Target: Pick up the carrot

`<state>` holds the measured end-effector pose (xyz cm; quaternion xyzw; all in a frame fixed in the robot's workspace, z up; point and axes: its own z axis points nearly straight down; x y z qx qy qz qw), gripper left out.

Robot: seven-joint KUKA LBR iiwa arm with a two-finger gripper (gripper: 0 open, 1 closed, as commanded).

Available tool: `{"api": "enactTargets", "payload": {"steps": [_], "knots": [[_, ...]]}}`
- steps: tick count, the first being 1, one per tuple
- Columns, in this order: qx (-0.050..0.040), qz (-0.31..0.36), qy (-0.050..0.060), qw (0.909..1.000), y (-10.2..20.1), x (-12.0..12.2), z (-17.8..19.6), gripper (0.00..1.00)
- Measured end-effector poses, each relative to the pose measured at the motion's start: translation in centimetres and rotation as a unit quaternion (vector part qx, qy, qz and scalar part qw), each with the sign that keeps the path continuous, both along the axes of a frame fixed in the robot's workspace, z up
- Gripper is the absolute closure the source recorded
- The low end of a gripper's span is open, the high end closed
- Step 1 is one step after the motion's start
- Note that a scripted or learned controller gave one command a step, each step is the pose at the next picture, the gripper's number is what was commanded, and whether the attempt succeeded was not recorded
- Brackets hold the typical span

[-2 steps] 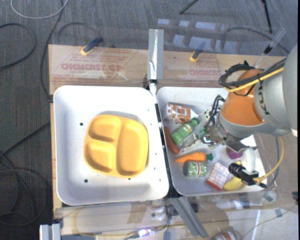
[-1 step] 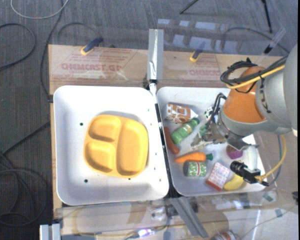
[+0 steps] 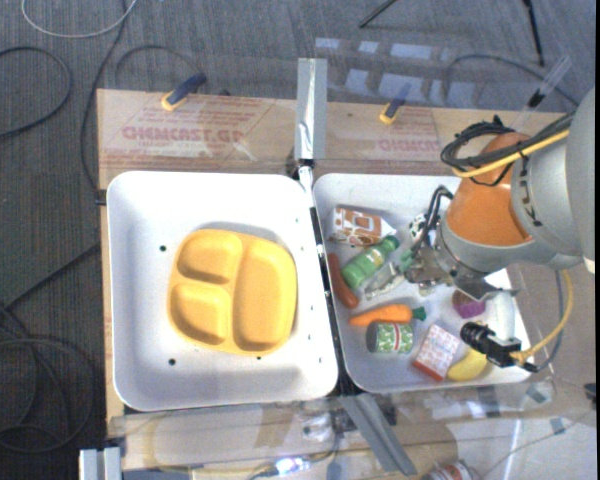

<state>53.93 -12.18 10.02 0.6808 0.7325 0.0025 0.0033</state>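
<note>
An orange carrot (image 3: 380, 316) with a green top lies in the right bin (image 3: 332, 196), near its middle front. My gripper (image 3: 405, 269) hangs over that bin, just above and to the right of the carrot, next to a green bottle (image 3: 364, 265). The arm's grey body and orange band cover the right side of the bin.
A yellow divided tray (image 3: 236, 289) sits in the left bin (image 3: 140, 348). The right bin also holds a brown snack box (image 3: 356, 225), a green can (image 3: 391, 339), a red-checked box (image 3: 438, 351), a banana (image 3: 470, 367), a purple piece (image 3: 469, 305) and a thin red stick (image 3: 340, 280).
</note>
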Motion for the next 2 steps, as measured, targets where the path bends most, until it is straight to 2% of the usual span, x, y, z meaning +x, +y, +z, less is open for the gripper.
{"api": "enactTargets", "payload": {"steps": [1, 2], "knots": [[0.0004, 0.003, -0.002, 1.0000, -1.1, -1.4, -0.9, 0.00], [0.0004, 0.003, -0.002, 1.0000, -1.1, -1.4, 0.1, 1.00]]}}
